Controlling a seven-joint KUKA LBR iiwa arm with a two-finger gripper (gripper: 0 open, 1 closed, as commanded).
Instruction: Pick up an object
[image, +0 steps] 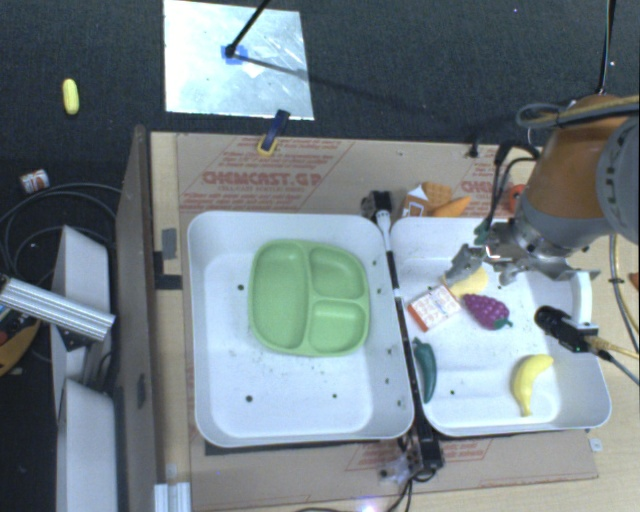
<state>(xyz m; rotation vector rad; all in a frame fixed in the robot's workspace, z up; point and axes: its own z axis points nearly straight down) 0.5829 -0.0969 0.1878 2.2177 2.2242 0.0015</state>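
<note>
Gripper (478, 262) hovers low over right bin (590, 400), above a pale yellow item (468, 285); jaws' state cannot be told; purple grapes (488, 311) beside it; banana (530, 383) near front right, long axis running front-to-back, stem end pointing forward; green pepper (425, 370) lies along the left wall.

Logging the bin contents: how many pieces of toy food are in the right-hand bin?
4 visible: yellow piece under the claw, purple grapes, banana, green pepper at the left wall. The arm may hide more.
</note>
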